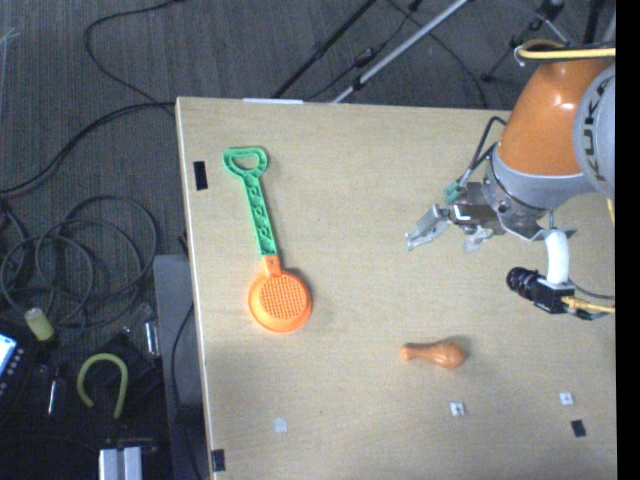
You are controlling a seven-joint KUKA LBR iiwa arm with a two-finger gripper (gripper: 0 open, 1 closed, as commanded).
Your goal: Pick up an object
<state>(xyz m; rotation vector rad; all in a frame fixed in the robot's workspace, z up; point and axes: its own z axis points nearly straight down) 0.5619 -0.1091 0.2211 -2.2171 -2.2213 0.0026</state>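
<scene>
Over the right of the bench, your gripper (437, 230) hangs with nothing in it; whether it is clenched or released, you cannot tell.

Choose the small orange pear-shaped toy (436, 353) lying near, below it in view; line up across its narrow neck, descend straight. The green-handled strainer (268, 258) lies well apart.

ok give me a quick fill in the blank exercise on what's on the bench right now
1. The strainer has an orange head and a ____ handle.
2. The small orange pear-shaped toy lies to the ____ of the strainer in the camera view.
3. The gripper hangs above bare bench, holding ____.
4. The arm has an ____ band above the wrist.

Missing words: green; right; nothing; orange
</scene>
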